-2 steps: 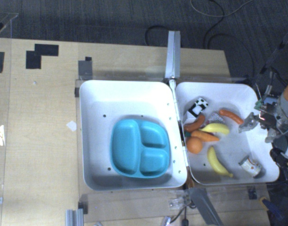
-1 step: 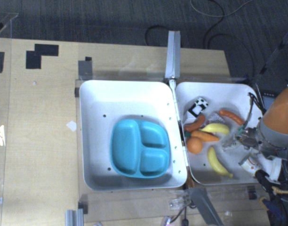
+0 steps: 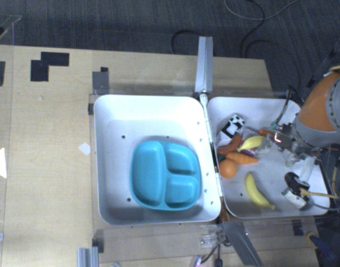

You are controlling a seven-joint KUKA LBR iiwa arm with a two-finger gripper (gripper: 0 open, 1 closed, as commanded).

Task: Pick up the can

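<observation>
Here's the arm, in from the right, end effector low over the right bin, just beside a yellow fruit. Apart or together? Can't tell from this angle.

The target: the small black-and-white thing at the back left of that bin reads as the can, though it's too small to be sure. It sits near the dividing wall, just behind the yellow fruit and a carrot, with an orange further forward. A banana lies well apart at the front. The left bin holds a blue plate.

How will it handle? Likely light and thin-walled, so a hard squeeze could dent it. The smooth, rounded sides could slip, and it may roll if nudged. Best hold looks to be across the middle of the body, straight down from above. Space is tight, with the wall on one side and fruit crowding the other, so a clean approach matters.
</observation>
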